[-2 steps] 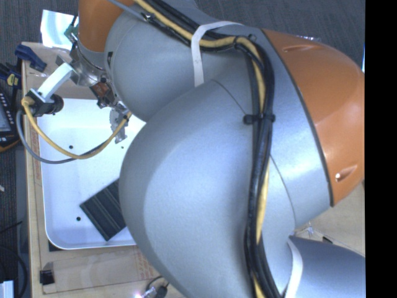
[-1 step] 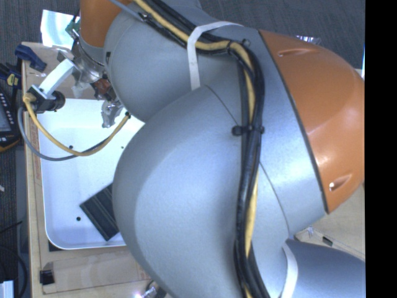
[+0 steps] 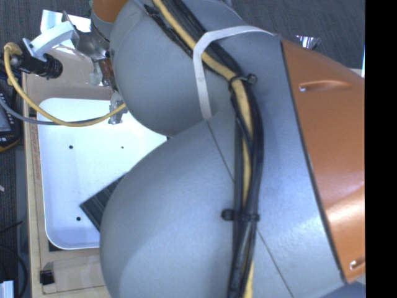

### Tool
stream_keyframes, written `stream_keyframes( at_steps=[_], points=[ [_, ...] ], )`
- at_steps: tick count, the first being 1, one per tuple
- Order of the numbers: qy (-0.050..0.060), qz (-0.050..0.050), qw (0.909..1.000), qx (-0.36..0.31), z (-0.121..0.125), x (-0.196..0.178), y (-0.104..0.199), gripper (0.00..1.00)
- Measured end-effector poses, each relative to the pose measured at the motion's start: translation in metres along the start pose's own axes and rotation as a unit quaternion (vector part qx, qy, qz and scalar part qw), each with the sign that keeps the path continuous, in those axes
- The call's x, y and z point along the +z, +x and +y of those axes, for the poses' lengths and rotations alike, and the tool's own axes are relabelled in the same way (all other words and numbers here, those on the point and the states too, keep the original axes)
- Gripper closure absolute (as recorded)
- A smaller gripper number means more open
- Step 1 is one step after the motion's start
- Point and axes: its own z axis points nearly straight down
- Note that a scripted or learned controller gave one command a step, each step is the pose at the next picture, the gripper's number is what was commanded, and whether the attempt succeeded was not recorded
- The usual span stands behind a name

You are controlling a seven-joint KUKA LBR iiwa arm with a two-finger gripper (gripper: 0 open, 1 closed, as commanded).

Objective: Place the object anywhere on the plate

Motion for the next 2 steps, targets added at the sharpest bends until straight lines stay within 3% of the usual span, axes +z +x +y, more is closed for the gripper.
stream_keyframes(
  at_steps=[1, 2],
  points=[
    [0.0, -0.005, 0.9996, 0.027, 0.001, 0.161, 0.005, 1.0],
    [0.002, -0.006, 1.0, -0.004, 0.025, 0.155, -0.034, 1.0]
  ],
)
